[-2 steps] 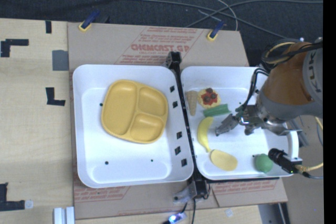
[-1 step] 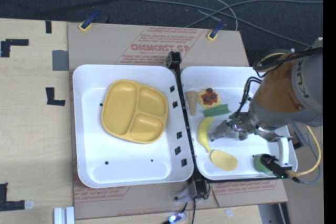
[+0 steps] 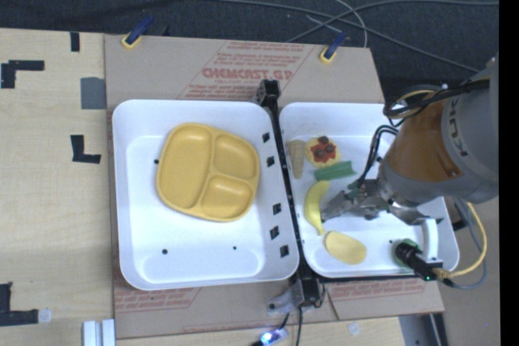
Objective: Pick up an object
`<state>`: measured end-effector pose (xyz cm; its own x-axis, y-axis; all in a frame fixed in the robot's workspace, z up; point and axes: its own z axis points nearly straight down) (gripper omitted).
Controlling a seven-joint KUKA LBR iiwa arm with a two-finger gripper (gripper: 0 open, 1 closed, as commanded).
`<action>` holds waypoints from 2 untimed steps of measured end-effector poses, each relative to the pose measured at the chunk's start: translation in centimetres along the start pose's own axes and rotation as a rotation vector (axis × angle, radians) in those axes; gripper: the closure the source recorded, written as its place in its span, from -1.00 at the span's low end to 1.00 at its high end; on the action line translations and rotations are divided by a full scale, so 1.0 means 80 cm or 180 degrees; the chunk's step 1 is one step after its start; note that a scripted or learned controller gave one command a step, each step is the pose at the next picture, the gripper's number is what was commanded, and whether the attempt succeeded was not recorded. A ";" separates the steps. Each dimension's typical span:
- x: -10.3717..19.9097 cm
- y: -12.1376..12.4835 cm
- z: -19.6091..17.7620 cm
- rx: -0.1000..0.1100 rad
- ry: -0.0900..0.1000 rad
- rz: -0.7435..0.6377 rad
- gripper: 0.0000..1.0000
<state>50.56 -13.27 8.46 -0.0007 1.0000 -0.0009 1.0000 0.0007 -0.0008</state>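
Note:
The right bin [image 3: 369, 116] holds a yellow banana [image 3: 313, 205], a pale yellow oval piece [image 3: 345, 247], a green bar [image 3: 333, 171], a small cone [image 3: 296, 157] and a round yellow piece with red berries [image 3: 323, 149]. My gripper [image 3: 334, 207] hangs low in this bin, right beside the banana's right edge and just above the oval piece. The arm's grey and orange body covers the bin's right part. Nothing shows between the fingers.
The left bin [image 3: 134, 198] holds a yellow divided plate [image 3: 207, 171] in its upper middle. A black divider with clips runs between the two bins. Cardboard lies under both bins, and cables cross the dark floor at the back.

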 end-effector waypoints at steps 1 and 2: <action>-0.001 0.001 -0.014 -0.0009 -0.0006 0.0001 1.00; 0.009 0.008 -0.073 -0.0011 0.0002 -0.0005 1.00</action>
<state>51.23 -12.52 14.27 -0.0024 1.0000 -0.0001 1.0000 0.0024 0.0027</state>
